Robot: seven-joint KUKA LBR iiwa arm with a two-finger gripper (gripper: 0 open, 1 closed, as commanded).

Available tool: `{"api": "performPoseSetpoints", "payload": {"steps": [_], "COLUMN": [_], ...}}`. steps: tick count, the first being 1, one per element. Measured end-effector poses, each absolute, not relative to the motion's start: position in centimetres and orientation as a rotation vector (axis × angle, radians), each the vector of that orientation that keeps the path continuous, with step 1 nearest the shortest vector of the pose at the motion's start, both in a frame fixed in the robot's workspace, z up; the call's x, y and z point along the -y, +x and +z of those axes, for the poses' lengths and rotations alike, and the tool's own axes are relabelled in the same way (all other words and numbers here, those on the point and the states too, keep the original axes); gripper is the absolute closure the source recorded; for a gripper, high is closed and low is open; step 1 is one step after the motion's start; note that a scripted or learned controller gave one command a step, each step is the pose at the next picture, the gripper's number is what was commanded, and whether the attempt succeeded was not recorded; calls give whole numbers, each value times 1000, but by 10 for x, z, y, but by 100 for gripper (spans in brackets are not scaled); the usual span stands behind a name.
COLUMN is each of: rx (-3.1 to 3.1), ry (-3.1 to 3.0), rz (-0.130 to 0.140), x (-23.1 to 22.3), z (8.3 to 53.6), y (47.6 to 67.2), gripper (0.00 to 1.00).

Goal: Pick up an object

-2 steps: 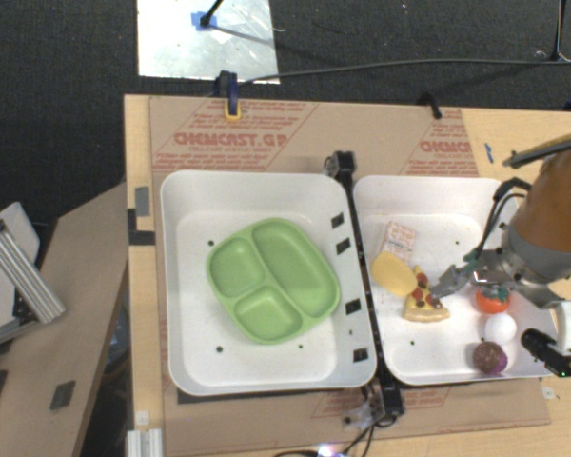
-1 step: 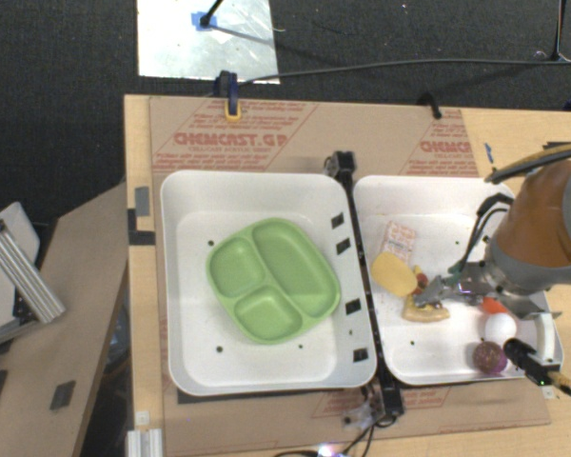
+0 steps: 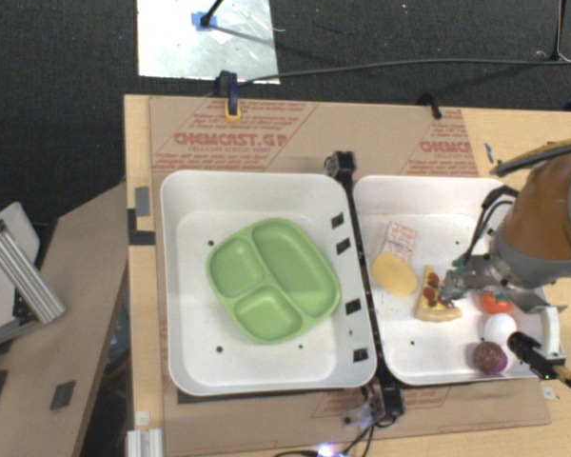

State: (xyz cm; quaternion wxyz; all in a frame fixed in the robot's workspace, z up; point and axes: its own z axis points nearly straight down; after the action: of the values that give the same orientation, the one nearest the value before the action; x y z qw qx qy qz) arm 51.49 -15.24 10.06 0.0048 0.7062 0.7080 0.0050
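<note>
From above, two white bins sit side by side. The left bin [image 3: 186, 255] has a green tray [image 3: 271, 279] in it. The right bin [image 3: 428, 198] has a yellow lump [image 3: 394, 273], a small packet [image 3: 399, 238], a pizza slice [image 3: 436, 303], a red thing [image 3: 496, 303], a white ball [image 3: 500, 327] and a purple ball [image 3: 488, 356]. The arm [image 3: 547, 222] comes in from the right. Its gripper [image 3: 454, 287] is low, right by the pizza slice. I cannot tell if it is open or holding anything.

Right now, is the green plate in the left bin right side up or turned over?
Right side up. The green plate lies flat in the left bin, and its three hollow compartments face the camera.
</note>
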Motion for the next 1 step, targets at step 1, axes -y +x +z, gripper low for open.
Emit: {"api": "performPoseSetpoints", "payload": {"steps": [1], "rx": [-2222], "ry": [2213], "rz": [4], "x": [158], "z": [159], "y": [524], "gripper": [100]}}
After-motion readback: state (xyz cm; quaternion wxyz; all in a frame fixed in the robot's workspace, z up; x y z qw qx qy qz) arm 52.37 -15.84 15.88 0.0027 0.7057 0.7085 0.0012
